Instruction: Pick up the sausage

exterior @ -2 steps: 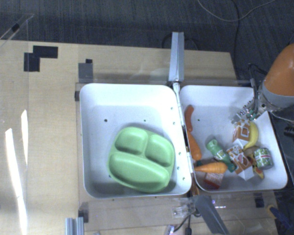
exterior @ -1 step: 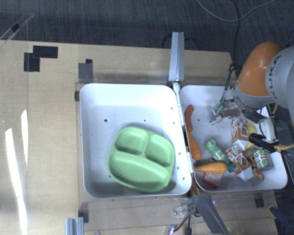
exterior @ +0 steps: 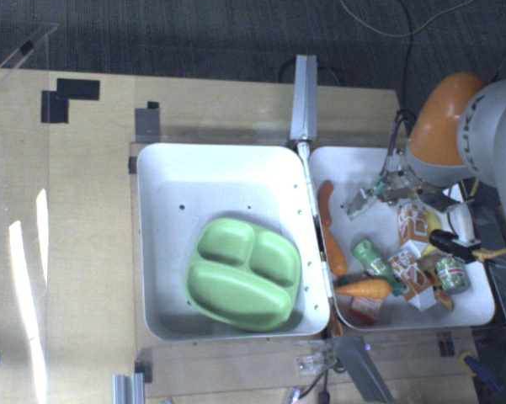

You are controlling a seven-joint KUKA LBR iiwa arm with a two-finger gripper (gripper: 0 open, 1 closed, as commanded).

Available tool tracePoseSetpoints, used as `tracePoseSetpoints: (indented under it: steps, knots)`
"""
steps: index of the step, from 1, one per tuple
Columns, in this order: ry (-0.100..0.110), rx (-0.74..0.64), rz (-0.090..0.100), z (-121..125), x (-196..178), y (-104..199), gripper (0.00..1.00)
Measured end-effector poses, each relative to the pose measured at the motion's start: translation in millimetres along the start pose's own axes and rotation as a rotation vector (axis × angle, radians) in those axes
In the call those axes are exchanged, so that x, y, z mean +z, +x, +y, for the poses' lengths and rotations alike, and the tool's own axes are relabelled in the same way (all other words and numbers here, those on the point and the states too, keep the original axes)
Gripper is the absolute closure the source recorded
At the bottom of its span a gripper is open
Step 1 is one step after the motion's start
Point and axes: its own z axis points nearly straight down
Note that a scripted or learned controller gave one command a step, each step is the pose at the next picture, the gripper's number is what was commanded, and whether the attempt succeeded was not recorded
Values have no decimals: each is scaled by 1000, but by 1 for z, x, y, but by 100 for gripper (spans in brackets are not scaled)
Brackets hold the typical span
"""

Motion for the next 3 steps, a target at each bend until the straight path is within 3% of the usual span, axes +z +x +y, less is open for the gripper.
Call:
tracePoseSetpoints:
  steps: [1, 2, 3]
  knots:
    - [3, 190, 1, 58, 1, 14, 0]
    - [3, 130, -1, 52, 1, 27, 0]
    - [-5, 124, -2, 55, -12, 28, 100]
